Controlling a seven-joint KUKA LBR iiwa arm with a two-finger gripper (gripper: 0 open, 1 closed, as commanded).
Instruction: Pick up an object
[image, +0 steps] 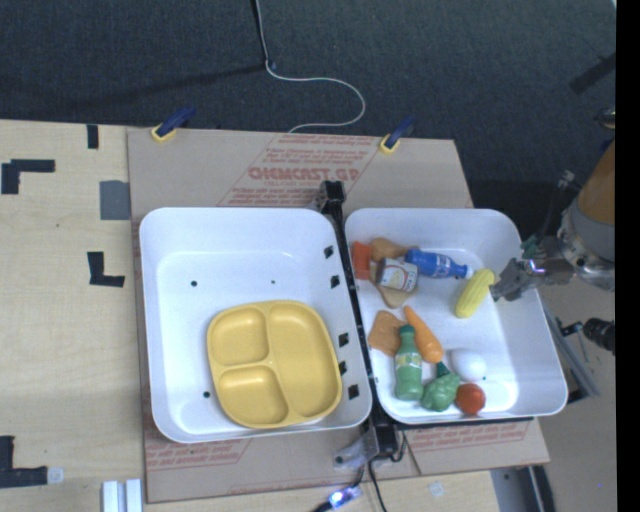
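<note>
The right bin (520, 330) holds several toy foods: a yellow corn cob (473, 292), a blue bottle (437, 264), a small jar with a label (397, 273), an orange carrot (423, 335), a green bottle (407, 366), broccoli (439, 391), a red tomato (470, 399) and a white egg (467, 364). My gripper (512, 280) hangs over the bin's right rim, just right of the corn cob, with nothing seen between its fingers.
The left bin (170, 250) carries a yellow divided plate (272, 362). Both bins rest on a cardboard sheet (300, 165) held by yellow and blue clamps. A thin white cable (320, 85) lies on the dark floor beyond.
</note>
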